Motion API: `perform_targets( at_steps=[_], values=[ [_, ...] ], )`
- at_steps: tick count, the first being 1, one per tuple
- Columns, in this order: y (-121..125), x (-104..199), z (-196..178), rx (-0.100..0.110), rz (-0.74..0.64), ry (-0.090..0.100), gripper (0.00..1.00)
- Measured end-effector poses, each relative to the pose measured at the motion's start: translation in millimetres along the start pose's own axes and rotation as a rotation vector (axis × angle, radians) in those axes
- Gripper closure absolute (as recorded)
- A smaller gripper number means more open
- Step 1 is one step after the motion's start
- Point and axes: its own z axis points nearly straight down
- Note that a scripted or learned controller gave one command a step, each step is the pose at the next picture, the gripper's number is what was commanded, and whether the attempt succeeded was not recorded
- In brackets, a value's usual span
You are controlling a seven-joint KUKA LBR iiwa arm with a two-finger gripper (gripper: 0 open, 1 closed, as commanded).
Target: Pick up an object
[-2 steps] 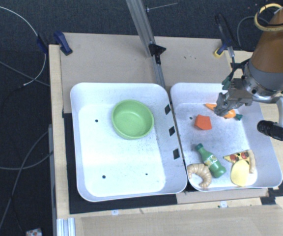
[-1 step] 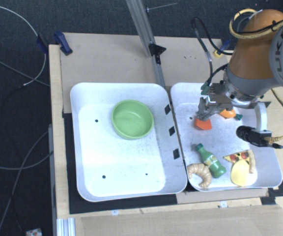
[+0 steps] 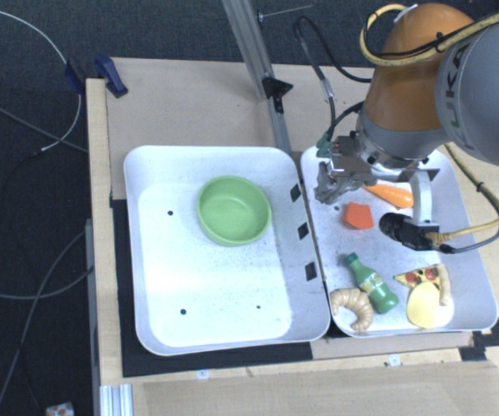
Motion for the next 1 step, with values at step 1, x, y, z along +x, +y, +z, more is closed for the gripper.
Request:
perform_targets(
  at_steps=[1],
  values=[
    [2.8, 49.3, -3.4, -0.001, 0.001, 0.000, 1.00]
  ],
)
